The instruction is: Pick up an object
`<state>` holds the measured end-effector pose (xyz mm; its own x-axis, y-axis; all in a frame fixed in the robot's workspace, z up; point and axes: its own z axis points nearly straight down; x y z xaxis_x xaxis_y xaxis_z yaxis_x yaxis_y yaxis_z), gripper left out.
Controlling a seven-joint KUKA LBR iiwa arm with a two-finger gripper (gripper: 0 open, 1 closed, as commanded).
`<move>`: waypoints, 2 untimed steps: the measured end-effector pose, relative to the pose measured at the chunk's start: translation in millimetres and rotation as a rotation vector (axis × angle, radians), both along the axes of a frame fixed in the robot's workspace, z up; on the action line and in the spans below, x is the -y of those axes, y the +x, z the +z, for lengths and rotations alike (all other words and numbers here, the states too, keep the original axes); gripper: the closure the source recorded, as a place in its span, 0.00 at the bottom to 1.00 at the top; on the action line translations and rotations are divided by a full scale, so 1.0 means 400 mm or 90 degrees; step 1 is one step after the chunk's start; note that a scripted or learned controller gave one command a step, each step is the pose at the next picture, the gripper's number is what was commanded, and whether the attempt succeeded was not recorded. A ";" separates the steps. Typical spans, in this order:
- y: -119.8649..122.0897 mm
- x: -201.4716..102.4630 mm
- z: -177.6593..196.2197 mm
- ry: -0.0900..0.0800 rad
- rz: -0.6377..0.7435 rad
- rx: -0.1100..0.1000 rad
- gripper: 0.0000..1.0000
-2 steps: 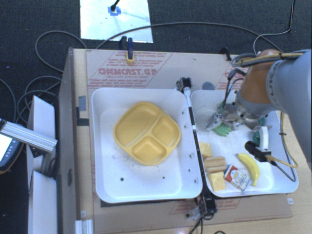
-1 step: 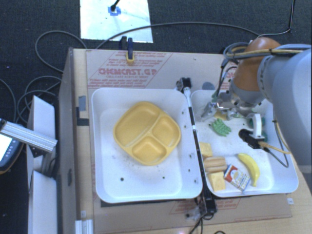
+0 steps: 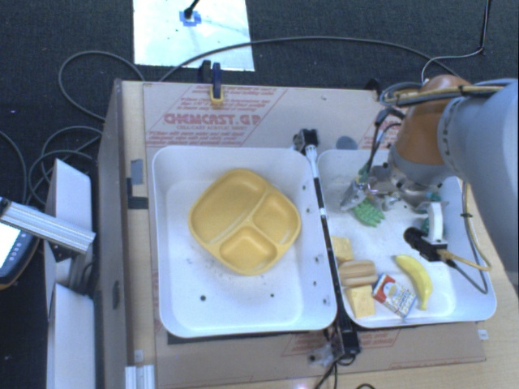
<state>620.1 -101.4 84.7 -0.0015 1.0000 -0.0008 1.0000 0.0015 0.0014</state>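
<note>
Over the right bin [image 3: 470,302], near its far left corner, the gripper [image 3: 370,194] is being held low above a small green object [image 3: 370,213], and the metal tips are seeming to stand just beside or on this object. Whether the tool is spread or pressed together cannot be told, because the wrist is covering much of it. Nothing is being seen lifted. The other candidates are lying nearer the front of the same bin: a banana [image 3: 413,278], a hot dog [image 3: 358,272], yellow cheese pieces [image 3: 361,301] and a small red and white packet [image 3: 395,293]. The left bin [image 3: 182,298] is being occupied by a yellow divided plate [image 3: 245,220]. For this step to be done well, the green object should probably be centred under the tool before any closing, and the bin wall and the divider [image 3: 323,217] should be avoided.
</note>
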 end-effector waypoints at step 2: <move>0.086 0.013 0.003 -0.001 0.002 0.002 0.00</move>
